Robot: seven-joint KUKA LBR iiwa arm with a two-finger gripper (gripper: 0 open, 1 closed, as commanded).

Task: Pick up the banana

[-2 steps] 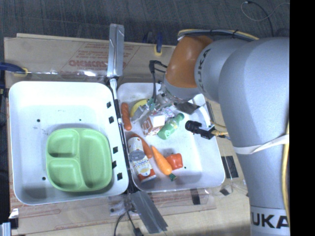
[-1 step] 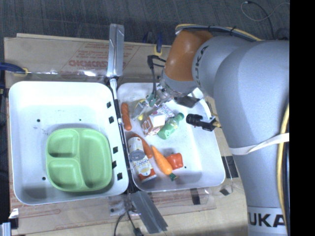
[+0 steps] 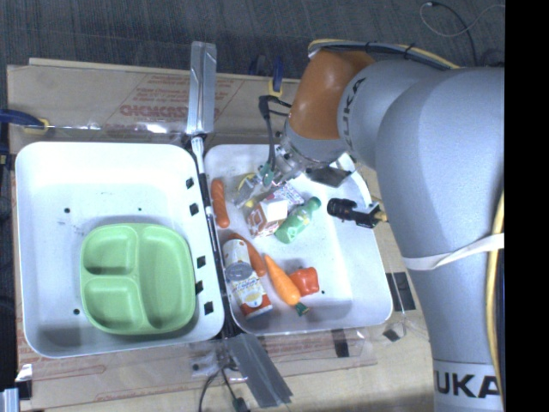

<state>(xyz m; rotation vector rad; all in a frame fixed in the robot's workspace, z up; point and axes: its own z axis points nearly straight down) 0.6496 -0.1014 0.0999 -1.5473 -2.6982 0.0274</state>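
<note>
The gripper [image 3: 271, 175] is low in the right bin [image 3: 364, 269], near its back edge, below the orange band of the arm. Just left of its tip a small yellow curved piece [image 3: 248, 182] pokes out of the pile; it may be the banana, and most of it is hidden by the other items and the wrist. The tip sits over the back of the pile, right beside that yellow piece. I see nothing clearly held.
The right bin also holds an orange sausage [image 3: 220, 202], a red-and-white carton [image 3: 269, 214], a green bottle [image 3: 298, 220], a labelled bottle [image 3: 244, 280], a carrot [image 3: 281, 280] and a red pepper [image 3: 305, 280]. A green divided plate [image 3: 137, 277] lies in the left bin [image 3: 51, 187].
</note>
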